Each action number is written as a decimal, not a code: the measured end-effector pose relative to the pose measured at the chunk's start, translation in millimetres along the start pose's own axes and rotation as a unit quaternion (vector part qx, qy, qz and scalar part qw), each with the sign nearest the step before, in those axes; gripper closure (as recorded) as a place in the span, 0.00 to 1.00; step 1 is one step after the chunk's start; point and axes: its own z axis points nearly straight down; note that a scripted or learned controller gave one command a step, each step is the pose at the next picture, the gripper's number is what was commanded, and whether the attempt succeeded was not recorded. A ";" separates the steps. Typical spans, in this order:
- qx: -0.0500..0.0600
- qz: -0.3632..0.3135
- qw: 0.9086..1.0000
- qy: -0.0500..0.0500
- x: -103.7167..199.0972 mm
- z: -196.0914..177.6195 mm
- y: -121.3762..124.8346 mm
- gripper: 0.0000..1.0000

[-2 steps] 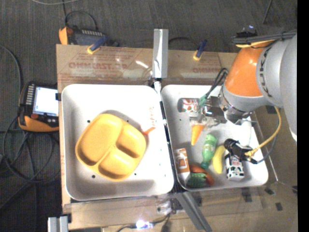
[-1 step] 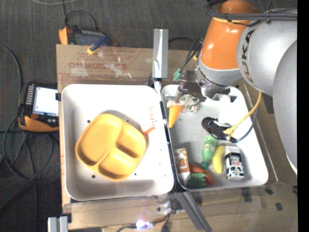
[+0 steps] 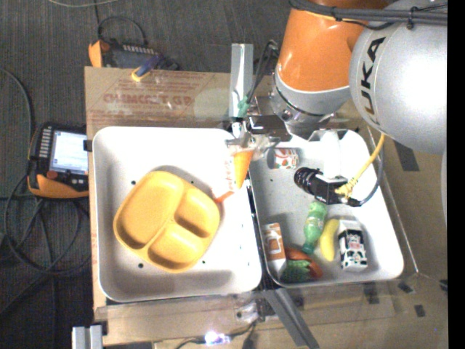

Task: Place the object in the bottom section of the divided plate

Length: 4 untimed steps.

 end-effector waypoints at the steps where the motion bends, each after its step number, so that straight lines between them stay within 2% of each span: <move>1: 0.001 0.005 1.000 0.000 89.9 23.3 5.2 1.00; 2: 0.002 -0.048 0.999 0.000 119.8 70.6 4.5 1.00; 3: 0.002 0.030 1.000 0.001 84.4 94.1 12.0 1.00; 4: 0.002 0.030 1.000 0.001 84.6 93.9 12.0 0.00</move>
